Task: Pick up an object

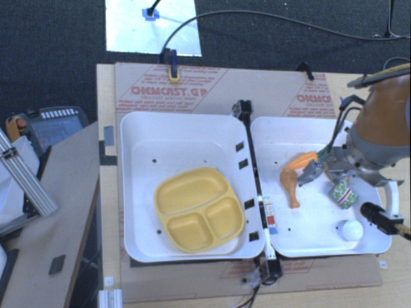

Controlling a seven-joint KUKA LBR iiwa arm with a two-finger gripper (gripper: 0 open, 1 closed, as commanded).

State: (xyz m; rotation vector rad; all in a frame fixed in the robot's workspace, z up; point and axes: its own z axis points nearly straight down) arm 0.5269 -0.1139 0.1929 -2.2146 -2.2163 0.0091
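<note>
In the right white bin (282, 246), at three o'clock of the view, the end effector (313, 171) sits low beside an orange curved plastic piece (293, 179); its opening cannot be told. A green-patterned small object (343, 194) and white ball (350, 230) lie toward five o'clock, a yellow divided tray (199, 207) in the left bin (138, 172).

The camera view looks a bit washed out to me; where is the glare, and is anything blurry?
In the camera view, the light is even and soft; the shiny sheet behind the bench glares pale, the white bins are bright enough to lose detail, and a white ball nearly melts into the right bin. The yellow tray is crisp; the arm looks slightly soft.
</note>
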